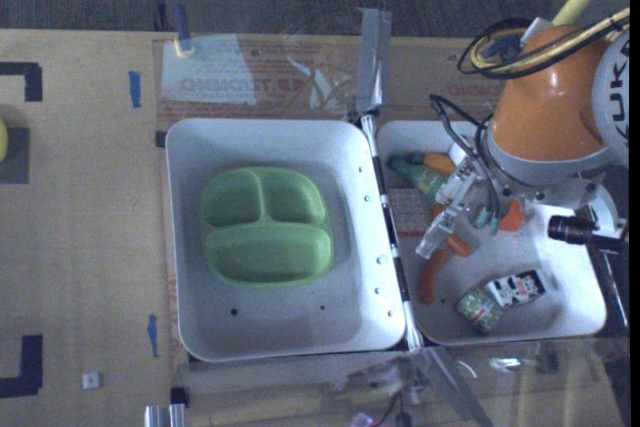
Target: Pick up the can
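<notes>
The can [500, 296] lies on its side in the front part of the right bin [585, 315]; its label is green at one end and black and white at the other. My gripper [452, 223] hangs over the middle of that bin, pointing down and to the left, above and to the left of the can and apart from it. Nothing is visibly held. The orange-banded wrist [545, 115] covers the bin's far right corner.
Around the gripper lie a green bottle [420, 173], small orange pieces [510, 215] and a red sausage-shaped toy [430, 277]. The left bin [190, 215] holds a green divided plate [265, 225]. A metal divider [385, 215] separates the bins.
</notes>
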Robot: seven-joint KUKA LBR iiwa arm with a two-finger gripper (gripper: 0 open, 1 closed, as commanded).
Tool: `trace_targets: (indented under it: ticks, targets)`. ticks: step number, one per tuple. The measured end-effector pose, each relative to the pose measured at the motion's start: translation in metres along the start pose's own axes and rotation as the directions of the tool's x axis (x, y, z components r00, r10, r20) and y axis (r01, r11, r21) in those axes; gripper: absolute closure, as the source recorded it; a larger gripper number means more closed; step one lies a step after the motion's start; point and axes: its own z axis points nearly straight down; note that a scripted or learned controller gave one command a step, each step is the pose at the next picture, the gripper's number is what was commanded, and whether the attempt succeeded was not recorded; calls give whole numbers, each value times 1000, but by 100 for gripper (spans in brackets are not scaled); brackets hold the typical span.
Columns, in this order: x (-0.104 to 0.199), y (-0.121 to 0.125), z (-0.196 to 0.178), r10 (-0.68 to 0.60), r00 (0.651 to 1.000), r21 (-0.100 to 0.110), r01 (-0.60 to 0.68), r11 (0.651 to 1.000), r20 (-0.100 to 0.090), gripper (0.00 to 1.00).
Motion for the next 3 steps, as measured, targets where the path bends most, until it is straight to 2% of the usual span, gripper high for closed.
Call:
trace_targets:
  ticks: [1, 2, 3]
  targets:
    - [5, -62, 16, 45, 999, 1, -45, 999, -1, 0]
    - [-68, -21, 53, -94, 996, 0, 94, 996, 2, 0]
    - [22, -68, 30, -312, 950, 0, 312, 950, -2, 0]
